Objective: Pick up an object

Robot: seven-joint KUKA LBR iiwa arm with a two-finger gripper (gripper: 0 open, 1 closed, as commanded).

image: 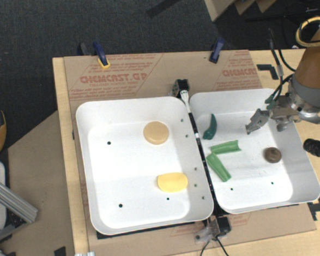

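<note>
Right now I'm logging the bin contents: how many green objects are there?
3, all in the right bin: a dark teal curved piece near its left wall, and two light green sticks just below it. None looks hidden.

Arm [309, 76] reaching from right, claw [263, 120] spread, holding nothing

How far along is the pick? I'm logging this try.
Nothing looks picked yet. The end effector hovers over the right bin, above the brown round piece, with nothing between its fingers. Descending, closing on an object and lifting remain.
</note>
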